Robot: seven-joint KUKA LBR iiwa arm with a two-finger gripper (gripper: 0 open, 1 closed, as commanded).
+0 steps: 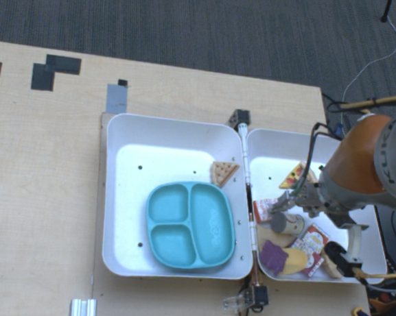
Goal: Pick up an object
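Note:
My gripper (288, 208) reaches low into the right bin (267, 150) from the right, beneath the grey and orange arm (363, 165). It hangs over a cluster of toy food. Just under it lies a small grey and tan round piece (279, 224). A red and white packet (262, 209) sits at its left. Behind it a pizza slice (294, 175) pokes out. In front lie a purple piece (273, 256), a yellow piece (296, 260) and a red and white wrapper (312, 241). The arm hides the bin's right half.
The left bin (123, 182) holds a blue three-part plate (191, 224) and a tan waffle wedge (223, 171) near the shared wall. Cables and a clamp (251, 297) lie at the bench's front edge. Dark tape marks (52, 72) sit on the wooden bench at far left.

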